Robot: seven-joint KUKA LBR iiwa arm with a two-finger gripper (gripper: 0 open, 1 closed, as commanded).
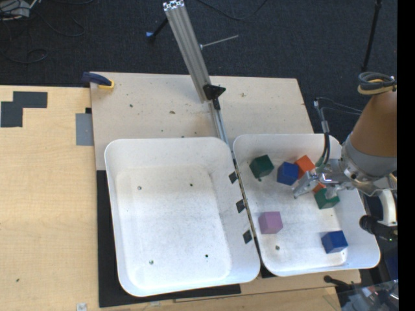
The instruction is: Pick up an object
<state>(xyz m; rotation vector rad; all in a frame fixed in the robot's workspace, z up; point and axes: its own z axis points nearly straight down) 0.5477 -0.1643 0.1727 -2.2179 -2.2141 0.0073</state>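
The fingers [310, 185] are too blurred to tell whether they are spread or pinching; they hover among an orange block [305, 165], a blue block [288, 173] and a green block [327, 199] in the right bin [363, 258]. The arm [375, 135] reaches in from the right, bent down over the bin. The bin holds six blocks: two green, two blue, one orange, one purple.

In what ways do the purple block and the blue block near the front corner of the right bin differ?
The purple block is pale violet, while the blue block is deep blue. The purple block lies close to the bin's left wall, the blue block near its front right corner. The purple block looks slightly bigger than the blue block. Both are small cubes lying apart from the claw in the right bin.
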